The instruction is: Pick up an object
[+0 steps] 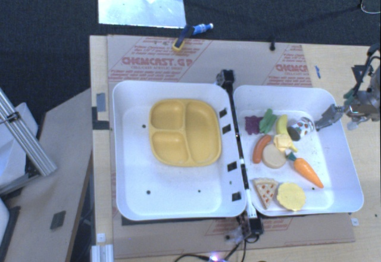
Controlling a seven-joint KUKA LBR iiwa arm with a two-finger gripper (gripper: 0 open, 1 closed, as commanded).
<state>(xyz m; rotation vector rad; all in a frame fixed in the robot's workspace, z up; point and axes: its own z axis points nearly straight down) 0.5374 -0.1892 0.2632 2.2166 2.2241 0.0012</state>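
We're looking down on the bench point(149, 55), its cardboard-coloured sheet with red lettering running under both bins. The left bin point(134, 195) comes first, and sitting in the middle of it is a yellow divided plate point(184, 131) with three compartments, flat on the bin floor. Over to the right bin point(339, 153), where all the small stuff is bunched toward its left and centre. There's an orange carrot point(308, 172) lying at a slant, tip pointing toward the lower right, green end toward the cluster. Below it, a yellow round slice point(291, 196) sits just beside a pizza slice point(265, 191) near the bin's front edge. Up a little, a pale round cookie-like disc point(274, 158) touches an orange-red sausage shape point(260, 148) on its left. Above those we've got a purple grape bunch point(253, 124), a green piece point(267, 120) and a yellow piece point(281, 124) packed side by side, and a small white ball with dark and red marks point(301, 127) just to their right. And here's the gripper point(329, 117), reaching in from the right over the bin's upper right area, its tip near that ball but apart from it; nothing is between its fingers that we can see, and how wide they stand we cannot tell from here.
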